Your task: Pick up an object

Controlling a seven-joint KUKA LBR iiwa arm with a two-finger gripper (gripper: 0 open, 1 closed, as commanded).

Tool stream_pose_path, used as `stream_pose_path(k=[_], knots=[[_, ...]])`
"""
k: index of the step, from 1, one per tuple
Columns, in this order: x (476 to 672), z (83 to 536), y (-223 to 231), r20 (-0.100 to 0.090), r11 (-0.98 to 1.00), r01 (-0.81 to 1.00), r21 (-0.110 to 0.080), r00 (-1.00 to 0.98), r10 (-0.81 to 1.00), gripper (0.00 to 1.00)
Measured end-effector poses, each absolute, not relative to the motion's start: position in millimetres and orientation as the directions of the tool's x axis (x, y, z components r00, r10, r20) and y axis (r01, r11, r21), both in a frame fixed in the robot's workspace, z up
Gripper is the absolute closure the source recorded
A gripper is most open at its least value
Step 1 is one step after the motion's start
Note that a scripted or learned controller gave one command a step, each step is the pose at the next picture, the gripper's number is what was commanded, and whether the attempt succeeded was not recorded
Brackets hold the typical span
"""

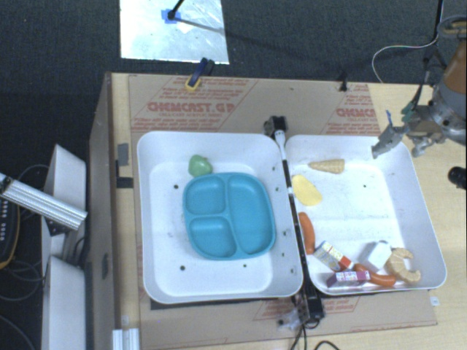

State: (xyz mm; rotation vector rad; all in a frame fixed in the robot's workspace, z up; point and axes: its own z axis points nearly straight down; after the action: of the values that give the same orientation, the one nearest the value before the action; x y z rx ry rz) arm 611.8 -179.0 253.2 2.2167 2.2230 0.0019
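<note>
A: Any writing you can read?

B: The brown board under the bins carries red lettering, "CHEMCAST GP", once behind the left bin and again, slanted, behind the right one. The small packet in the right bin has a purple and red label, but its print is too small to read.

A: What sits in the left bin?

B: A blue divided plate with three compartments, lying flat near the middle, and a small green item just beyond the plate's far left corner, touching or nearly touching its rim.

A: And the right bin?

B: Things to pick are all here. A pale cone-shaped piece lies near the far wall. A yellow piece lies by the divider, and just nearer to the camera an orange-red sausage shape lies along the same side. The near edge holds a cluster: a small bottle, the labelled packet, a white cup-like thing, a red-orange curved piece and a tan pretzel-like piece, all close together (some touching, though I can't sort out which overlaps which).

A: The gripper?

B: The gripper hangs over the far right corner of the right bin, well apart from the cluster. Its fingers look spread, with nothing between them.
</note>
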Motion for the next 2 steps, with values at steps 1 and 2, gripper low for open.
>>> stream_pose_path(k=[1,2], knots=[[668.3,152,-146,0.001,0.005,1.000,-0.001,-0.005,1.000,0.00],[669.5,99,-144,-0.001,0.005,1.000,0.004,-0.005,1.000,0.00]])
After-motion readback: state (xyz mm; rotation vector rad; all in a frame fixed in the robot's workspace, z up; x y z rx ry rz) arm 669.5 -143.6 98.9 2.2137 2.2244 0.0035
